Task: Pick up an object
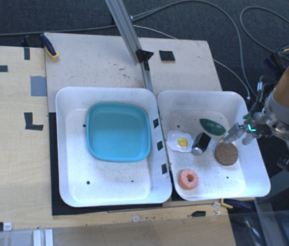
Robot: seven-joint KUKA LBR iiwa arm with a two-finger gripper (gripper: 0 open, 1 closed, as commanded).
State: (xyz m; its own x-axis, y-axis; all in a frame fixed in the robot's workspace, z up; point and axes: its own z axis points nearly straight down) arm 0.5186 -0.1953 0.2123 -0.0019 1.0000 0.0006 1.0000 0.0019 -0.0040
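1. Pincer [238,136] position is seen at the right edge of the right bin [247,178], just above the brown round disc [226,154], with the fingers spread and nothing gripped between them.
2. Candidate objects are found in that same bin: the disc nearest the fingertips, a dark green piece [212,126] to its upper left, a small black cylinder [201,143] beside it, a fried-egg toy [180,142] further left, and a pink doughnut [188,179] toward the near wall.
3. A blue plate [119,131] is held in the left bin [67,158], well apart from the arm.
4. The height of the fingertips over the disc cannot be judged from this slanted view; they are possibly not yet down on it.
5. For a sound grasp, the fingers should be centred on one object only, most likely the disc, lowered until they straddle it, and closed before any lift is begun.
6. Crowding near the cylinder should be avoided so that a neighbour is not nudged.
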